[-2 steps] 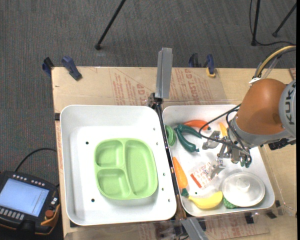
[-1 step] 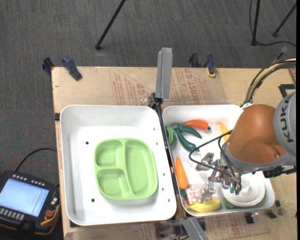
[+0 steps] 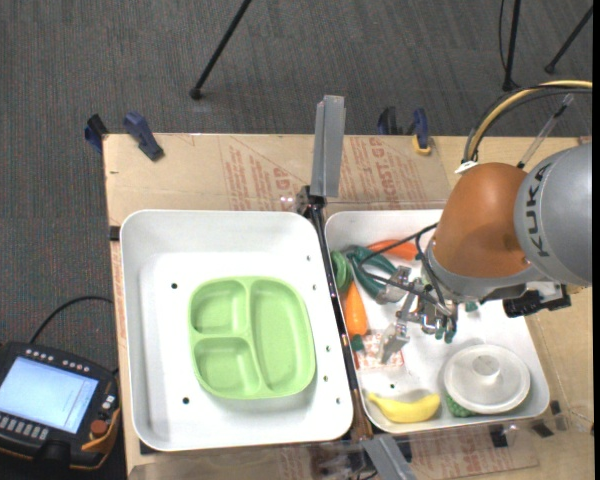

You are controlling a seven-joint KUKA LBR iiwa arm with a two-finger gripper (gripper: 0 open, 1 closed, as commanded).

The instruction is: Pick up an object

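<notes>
Arm (image 3: 520, 223) in from the right, orange band over the right bin (image 3: 536, 363), and the jaws (image 3: 412, 320) hang low in the middle of that bin, pointing down-left. Whether they're apart or together, I cannot tell; metal and clutter blur into one there. Nothing visibly caught between them. Just below the tips lies a small clear packet (image 3: 380, 348) with red marks. To its left, a carrot (image 3: 355, 311) runs along the bin's left wall, green pieces (image 3: 365, 268) above it. Banana (image 3: 407, 406) sits at the near edge, and a white round lid (image 3: 486, 374) beside it to the right. Over in the left bin (image 3: 150, 268), a green divided plate (image 3: 251, 338) lies flat, well apart from the arm. Teach pendant (image 3: 42, 400) on the floor, bottom left of the tabletop (image 3: 230, 168).
</notes>
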